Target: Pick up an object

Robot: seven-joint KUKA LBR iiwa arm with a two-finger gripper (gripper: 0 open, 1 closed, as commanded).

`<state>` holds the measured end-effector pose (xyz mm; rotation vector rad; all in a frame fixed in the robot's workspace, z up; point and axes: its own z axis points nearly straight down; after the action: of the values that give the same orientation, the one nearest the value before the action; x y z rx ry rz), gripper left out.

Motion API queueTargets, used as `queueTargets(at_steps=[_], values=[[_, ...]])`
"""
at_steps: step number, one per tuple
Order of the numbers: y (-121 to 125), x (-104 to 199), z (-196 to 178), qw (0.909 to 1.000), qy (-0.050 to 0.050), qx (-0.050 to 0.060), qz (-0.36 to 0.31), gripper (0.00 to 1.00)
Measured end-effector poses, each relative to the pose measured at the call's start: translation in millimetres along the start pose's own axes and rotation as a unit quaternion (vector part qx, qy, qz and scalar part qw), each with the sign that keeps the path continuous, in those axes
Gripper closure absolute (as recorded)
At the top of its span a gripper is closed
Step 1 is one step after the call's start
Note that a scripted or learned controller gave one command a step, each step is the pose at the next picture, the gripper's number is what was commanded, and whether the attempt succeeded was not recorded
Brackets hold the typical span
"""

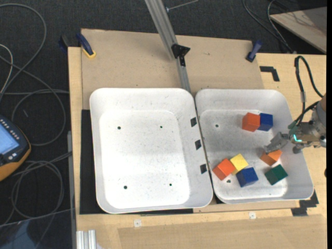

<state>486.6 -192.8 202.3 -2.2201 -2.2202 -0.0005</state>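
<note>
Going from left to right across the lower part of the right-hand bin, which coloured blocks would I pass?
Orange block → yellow block → blue block → green block. I leave out the small orange block by the gripper, since it sits almost directly above the green one.

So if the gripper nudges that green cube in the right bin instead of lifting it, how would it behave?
The green cube looks rigid and flat-faced, so it would probably slide rather than roll. It sits near the right bin's sloped front wall, so a push that way may jam or tilt it. The gripper is beside an orange cube close by, which could get bumped too.
</note>
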Motion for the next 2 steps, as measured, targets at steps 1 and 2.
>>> queueTargets(at_steps=[1, 2], values=[[-2, -1, 63, 1.0000, 0.001, 0.003, 0.000, 0.00], [-3, 0, 105, 1.0000, 0.001, 0.002, 0.000, 0.00]])
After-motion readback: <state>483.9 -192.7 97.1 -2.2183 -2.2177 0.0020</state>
